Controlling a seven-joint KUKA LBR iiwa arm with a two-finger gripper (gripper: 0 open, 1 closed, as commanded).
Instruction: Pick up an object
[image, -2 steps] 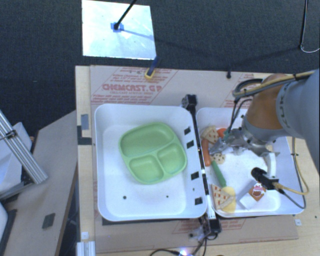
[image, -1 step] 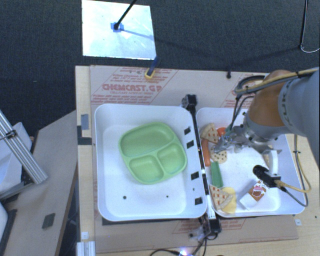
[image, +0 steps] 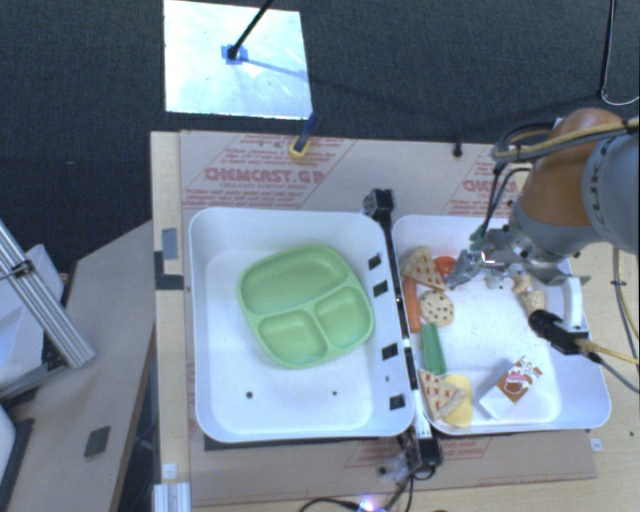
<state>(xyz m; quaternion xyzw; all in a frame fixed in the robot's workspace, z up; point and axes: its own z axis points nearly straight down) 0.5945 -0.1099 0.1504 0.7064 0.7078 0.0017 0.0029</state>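
- Fingers (image: 462, 272) of the gripper (image: 468, 268): lying low over the far left part of the right bin (image: 585, 405), pointing toward the divider; whether they are spread or closed cannot be told, and nothing is visibly sitting between them.
- Small white carton (image: 511, 386) with red print: lying in the near right of the right bin, well apart from the fingers.
- Yellow piece (image: 457, 396) and pizza slice (image: 434, 385): resting together at the near left corner of the right bin.
- Green stick (image: 433, 347): lying lengthwise beside the divider, between the near pieces and the cookie.
- Chocolate-chip cookie (image: 436, 309): sitting just nearer than the fingers.
- Orange stick (image: 411, 303): lying along the divider, left of the cookie.
- Red piece (image: 444, 267): lying just beside the fingertips, touching or nearly so.
- Second pizza slice (image: 421, 267): resting left of the red piece.
- Green divided plate (image: 305, 304): sitting in the middle of the left bin (image: 215, 400).
- Arm (image: 570, 195): reaching in from the right, its orange band hanging over the bin's far edge.
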